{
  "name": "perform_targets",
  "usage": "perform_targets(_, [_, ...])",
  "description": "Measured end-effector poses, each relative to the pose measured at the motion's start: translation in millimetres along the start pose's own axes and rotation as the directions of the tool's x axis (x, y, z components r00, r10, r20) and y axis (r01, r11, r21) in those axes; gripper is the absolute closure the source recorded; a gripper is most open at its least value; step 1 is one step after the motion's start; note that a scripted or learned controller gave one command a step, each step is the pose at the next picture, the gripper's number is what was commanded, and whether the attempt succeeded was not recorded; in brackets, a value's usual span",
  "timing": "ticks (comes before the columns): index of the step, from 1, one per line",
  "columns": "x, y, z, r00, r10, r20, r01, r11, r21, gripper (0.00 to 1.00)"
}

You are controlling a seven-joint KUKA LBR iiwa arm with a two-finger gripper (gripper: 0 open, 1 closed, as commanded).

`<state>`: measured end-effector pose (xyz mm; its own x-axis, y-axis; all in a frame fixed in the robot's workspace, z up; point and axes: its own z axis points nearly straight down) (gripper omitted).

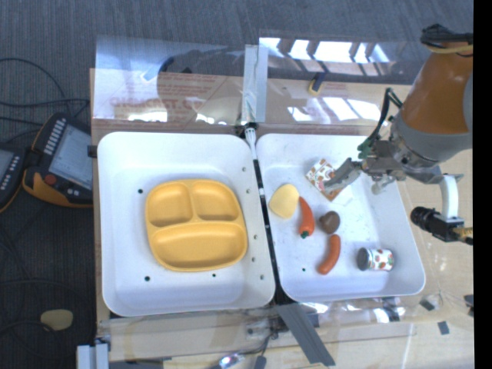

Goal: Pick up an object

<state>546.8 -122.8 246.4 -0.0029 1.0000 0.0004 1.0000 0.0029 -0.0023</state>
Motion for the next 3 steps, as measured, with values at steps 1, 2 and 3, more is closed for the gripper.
perform_targets(1, [-25,-35,158,1.000,0.003,0.002,-0.003,1.000,-0.011,0.00])
perform_targets(2, [-25,-34,148,1.000,0.003,0.002,-0.003,1.000,-0.013,1.00])
perform_targets(3, [52,0,63,1.000,0.000,0.001,0.000,1.000,0.000,1.00])
